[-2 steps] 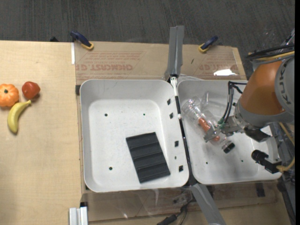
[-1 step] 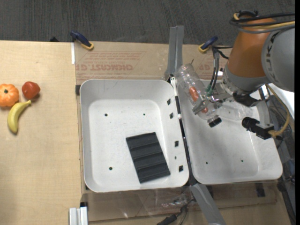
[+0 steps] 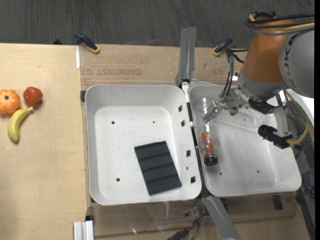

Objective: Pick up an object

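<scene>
The camera view looks down on two shallow white bins set side by side on a bench. The left bin (image 3: 95,134) contains a dark ribbed rectangular block (image 3: 157,167), lying flat and slightly angled toward the near side of the bin floor. The right bin (image 3: 260,181) contains a clear plastic bottle (image 3: 209,143) with reddish contents and a dark cap, lying on its side close to the bin's left wall, cap end pointing toward the near side. The grey arm (image 3: 280,59) with its orange band reaches in from the right and hangs over the far part of the right bin. The gripper (image 3: 216,109) sits just beyond the far end of the bottle; nothing is visible between its fingers, and how far they are spread cannot be told. On the bench to the far left lie an orange (image 3: 8,102), a red apple (image 3: 32,96) and a banana (image 3: 16,124), grouped together and well apart from the bins. A blue-and-yellow clamp (image 3: 86,42) sits at the far edge of the brown cardboard sheet (image 3: 120,66).
</scene>
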Controlling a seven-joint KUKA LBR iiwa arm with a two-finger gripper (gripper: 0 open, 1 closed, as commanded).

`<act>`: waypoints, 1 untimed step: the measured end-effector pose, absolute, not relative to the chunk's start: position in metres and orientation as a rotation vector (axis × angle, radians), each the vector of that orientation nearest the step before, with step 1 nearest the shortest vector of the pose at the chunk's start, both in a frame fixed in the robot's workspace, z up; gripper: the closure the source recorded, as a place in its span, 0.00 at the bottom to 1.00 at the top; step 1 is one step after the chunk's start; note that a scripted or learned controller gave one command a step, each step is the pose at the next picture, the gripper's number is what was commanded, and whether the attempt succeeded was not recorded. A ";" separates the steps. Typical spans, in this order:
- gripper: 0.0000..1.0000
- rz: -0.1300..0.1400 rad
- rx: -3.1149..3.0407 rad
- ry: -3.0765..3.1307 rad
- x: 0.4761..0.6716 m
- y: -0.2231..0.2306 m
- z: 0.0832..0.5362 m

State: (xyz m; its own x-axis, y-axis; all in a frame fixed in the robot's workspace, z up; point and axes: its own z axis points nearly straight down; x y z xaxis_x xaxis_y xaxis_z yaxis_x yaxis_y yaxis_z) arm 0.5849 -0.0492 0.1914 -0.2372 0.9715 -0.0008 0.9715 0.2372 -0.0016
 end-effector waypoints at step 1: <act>0.00 0.004 -2.031 -2.396 0.591 -0.106 0.161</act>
